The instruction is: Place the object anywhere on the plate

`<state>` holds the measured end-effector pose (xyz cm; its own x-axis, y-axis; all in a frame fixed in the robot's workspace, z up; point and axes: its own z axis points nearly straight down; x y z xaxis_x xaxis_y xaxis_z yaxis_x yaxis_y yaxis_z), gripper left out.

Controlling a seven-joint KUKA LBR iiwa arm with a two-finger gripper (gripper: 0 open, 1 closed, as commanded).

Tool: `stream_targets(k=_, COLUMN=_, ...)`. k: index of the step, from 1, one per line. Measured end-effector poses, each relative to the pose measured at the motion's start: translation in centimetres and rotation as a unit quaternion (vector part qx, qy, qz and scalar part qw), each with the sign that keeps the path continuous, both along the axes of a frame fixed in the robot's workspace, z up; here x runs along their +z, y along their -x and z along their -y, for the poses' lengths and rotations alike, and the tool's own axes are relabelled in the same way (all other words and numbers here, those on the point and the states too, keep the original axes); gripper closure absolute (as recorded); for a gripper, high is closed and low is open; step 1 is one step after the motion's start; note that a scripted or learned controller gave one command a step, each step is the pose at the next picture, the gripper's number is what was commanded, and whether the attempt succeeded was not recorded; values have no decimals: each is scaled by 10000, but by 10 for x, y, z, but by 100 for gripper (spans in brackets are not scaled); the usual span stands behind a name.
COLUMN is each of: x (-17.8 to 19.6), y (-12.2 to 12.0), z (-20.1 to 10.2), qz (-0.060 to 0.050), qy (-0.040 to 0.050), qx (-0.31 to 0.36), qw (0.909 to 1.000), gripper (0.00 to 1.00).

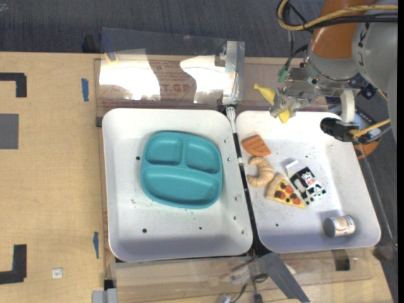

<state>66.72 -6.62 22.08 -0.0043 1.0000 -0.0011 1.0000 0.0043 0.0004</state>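
A teal divided plate (182,168) is seen lying in the left bin (120,219), all compartments bare, so nothing has been placed yet. The gripper (287,109) is positioned over the back edge of the right bin (363,201), with a yellow banana-like object (273,100) seen at its tip; part sticks out to the left, part shows below. It looks pinched between the closed-in fingers, but the grip cannot be fully confirmed from this angle. Judged as the lift/carry stage: object raised off the bin, transfer leftward over the divider toward the plate still outstanding. Left in the right bin: an orange piece (255,145), a croissant (261,171), a pizza slice (287,192), a black-and-white packet (308,180), a small can (339,225). These are well apart from the plate and off the likely carry path.
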Motion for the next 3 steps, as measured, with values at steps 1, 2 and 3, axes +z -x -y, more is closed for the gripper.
stream_targets(k=1, x=7, y=0, z=-90, qz=9, qy=-20, qx=23, qw=10000, gripper=100)
stream_targets(k=2, x=-26, y=87, z=-151, qz=-26, qy=-15, qx=13, qw=10000, gripper=100)
stream_targets(k=3, x=-25, y=86, z=-148, qz=-12, qy=-9, qx=-11, qw=10000, gripper=0)
